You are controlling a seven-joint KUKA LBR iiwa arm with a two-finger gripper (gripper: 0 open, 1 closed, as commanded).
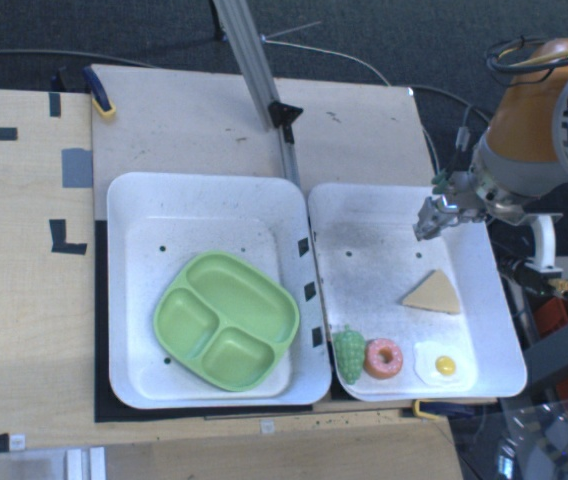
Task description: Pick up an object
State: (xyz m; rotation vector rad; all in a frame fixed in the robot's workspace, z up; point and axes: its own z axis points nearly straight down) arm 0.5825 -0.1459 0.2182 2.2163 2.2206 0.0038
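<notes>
Both bins (214, 193) are white, the right one (364, 218) smudged grey. The divided plate (226, 320) is light green; the wedge (433, 294) is tan, the donut (383, 358) pink-frosted, the fried egg (443, 365) white with a yellow yolk, and the bumpy vegetable (349, 354) dark green.

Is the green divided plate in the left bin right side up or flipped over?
Right side up: the green divided plate shows its three recessed compartments facing upward.

The table (24, 298) carries two white bins side by side, the left bin (124, 268) and the right bin (494, 298), on a pale board (184, 128).
</notes>
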